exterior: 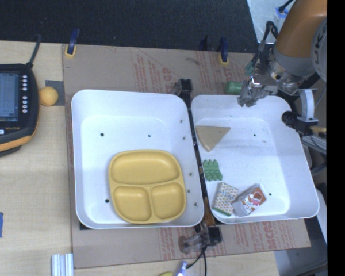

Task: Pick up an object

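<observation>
My gripper (248, 98) hangs over the far edge of the right bin (276, 154), above its back left part, with nothing visible between its fingers. In that bin a tan wedge-shaped piece (211, 135) lies near the left wall. Below it sits a small green ridged object (211, 169). At the near edge rest a patterned packet (224, 197) and a small red-and-white carton (250, 200), side by side. The left bin (92, 125) holds a yellow divided plate (148, 184).
A teach pendant (8, 108) lies at the far left of the bench, with a yellow ball (48, 95) next to it. Clamps (223, 48) grip the cardboard's back edge. A green item (234, 87) lies just behind the right bin.
</observation>
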`<state>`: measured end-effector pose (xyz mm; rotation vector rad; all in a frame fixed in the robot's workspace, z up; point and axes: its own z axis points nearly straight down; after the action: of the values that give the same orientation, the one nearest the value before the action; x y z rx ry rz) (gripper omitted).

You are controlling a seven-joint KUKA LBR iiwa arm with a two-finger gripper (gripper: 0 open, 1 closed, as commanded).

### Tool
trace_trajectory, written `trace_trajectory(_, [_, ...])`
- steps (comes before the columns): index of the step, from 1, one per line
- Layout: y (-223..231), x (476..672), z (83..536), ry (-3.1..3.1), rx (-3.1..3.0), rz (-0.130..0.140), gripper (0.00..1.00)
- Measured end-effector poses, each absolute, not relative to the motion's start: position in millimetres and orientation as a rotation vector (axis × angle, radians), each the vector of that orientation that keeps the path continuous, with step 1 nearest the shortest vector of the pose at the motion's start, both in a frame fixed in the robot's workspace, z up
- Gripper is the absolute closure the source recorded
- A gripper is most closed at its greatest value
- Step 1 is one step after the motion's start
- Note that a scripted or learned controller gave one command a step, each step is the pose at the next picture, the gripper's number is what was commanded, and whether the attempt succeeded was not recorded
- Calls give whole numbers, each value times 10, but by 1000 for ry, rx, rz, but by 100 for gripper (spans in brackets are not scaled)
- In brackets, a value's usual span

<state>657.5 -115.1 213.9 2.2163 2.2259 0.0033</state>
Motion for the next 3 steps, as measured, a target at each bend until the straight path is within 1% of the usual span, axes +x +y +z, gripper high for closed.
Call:
trace_trajectory(1, [-1158, 6565, 2122, 2227, 2218, -1, 0])
trace_trajectory(2, [-1107, 6523, 1260, 2229, 2219, -6, 0])
trace_trajectory(3, [-1014, 6452, 952, 2223, 2215, 2, 0])
